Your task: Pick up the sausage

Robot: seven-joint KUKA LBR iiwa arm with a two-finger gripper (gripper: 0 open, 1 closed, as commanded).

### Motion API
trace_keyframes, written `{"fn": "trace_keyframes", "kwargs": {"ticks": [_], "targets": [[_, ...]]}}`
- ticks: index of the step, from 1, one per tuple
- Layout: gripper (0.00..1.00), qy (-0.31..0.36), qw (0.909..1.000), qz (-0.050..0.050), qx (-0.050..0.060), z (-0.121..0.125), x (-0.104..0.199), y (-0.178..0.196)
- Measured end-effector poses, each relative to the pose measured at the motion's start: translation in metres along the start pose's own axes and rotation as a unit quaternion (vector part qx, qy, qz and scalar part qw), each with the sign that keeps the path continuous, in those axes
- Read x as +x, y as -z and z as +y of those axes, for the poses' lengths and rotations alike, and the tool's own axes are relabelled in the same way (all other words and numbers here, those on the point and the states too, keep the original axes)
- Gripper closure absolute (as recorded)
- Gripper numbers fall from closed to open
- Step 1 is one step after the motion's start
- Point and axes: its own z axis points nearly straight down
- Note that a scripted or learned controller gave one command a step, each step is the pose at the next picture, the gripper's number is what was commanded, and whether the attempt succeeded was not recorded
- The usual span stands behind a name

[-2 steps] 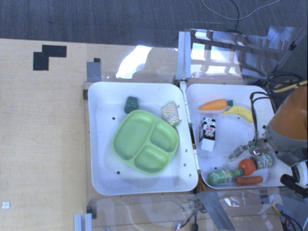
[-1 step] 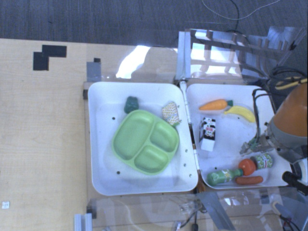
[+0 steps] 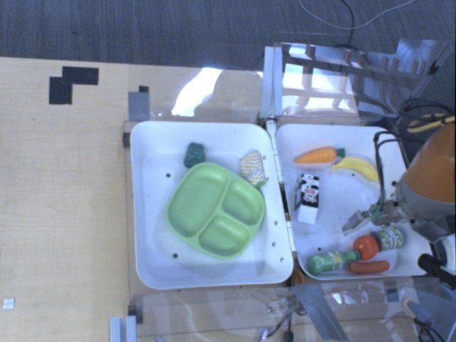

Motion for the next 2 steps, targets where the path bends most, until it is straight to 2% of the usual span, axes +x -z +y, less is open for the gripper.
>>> {"fn": "trace_keyframes", "kwargs": {"ticks": [1, 2], "targets": [[0.00, 0.012, 0.9999, 0.001, 0.003, -0.006, -0.016, -0.012], [1.00, 0.012, 0.9999, 0.000, -0.001, -0.003, -0.017, 0.000]]}}
